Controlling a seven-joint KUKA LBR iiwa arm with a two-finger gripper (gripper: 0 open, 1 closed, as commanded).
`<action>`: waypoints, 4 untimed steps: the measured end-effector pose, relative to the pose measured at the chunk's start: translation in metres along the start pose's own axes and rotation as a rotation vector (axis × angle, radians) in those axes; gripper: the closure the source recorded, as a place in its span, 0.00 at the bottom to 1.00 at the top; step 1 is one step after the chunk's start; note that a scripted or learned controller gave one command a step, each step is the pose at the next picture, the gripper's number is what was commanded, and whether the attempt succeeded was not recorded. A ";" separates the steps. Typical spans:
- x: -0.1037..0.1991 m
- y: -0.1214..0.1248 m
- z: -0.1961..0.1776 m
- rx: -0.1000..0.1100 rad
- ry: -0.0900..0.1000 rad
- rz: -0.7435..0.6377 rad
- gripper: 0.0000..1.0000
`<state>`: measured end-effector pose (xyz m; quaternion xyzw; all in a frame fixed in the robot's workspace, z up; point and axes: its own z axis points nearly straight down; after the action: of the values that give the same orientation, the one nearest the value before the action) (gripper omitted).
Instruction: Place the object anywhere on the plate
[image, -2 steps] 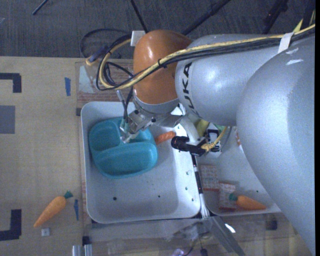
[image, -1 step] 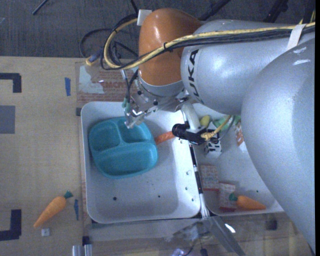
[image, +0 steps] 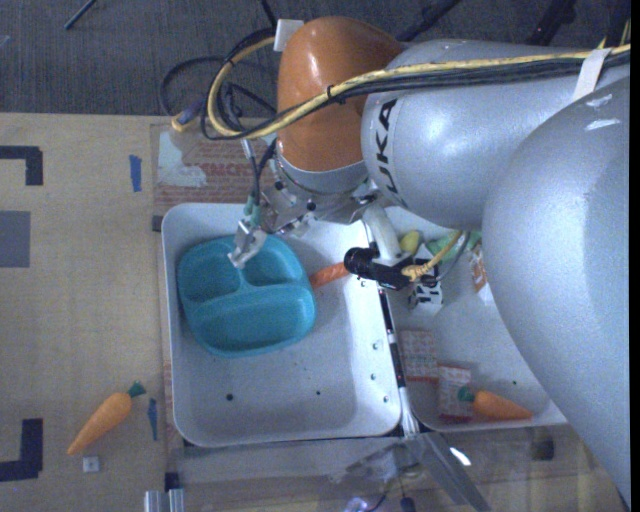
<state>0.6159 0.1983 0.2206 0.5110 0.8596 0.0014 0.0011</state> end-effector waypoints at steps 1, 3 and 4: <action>-0.001 0.001 -0.011 -0.004 0.000 0.003 1.00; -0.001 -0.004 -0.076 0.001 -0.001 0.140 1.00; 0.035 -0.054 -0.022 0.004 0.001 0.024 1.00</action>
<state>0.5516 0.2030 0.2423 0.5213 0.8534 -0.0001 -0.0004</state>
